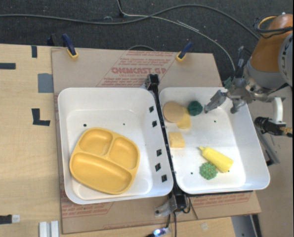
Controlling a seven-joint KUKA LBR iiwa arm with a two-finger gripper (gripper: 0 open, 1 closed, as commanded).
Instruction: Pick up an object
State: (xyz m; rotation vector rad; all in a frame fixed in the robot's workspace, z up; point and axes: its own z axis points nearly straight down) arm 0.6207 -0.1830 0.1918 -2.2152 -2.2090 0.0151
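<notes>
The right bin [245,147] holds several small objects: a tan round disc [173,111], a dark green ball [194,107], two pale yellow blocks [184,123] [176,140], a yellow squeeze bottle [218,158] and a green bumpy ball [208,171]. My gripper [225,102] hangs over the bin's far right corner, to the right of the dark green ball. Its two fingers [214,101] stand spread apart with nothing between them.
The left bin [67,107] holds a yellow divided plate [105,159]. Both bins rest on a cardboard sheet [137,68] held by clamps at the back. Cables run across the dark surface behind. The arm's grey body and orange band [273,43] stand at the right.
</notes>
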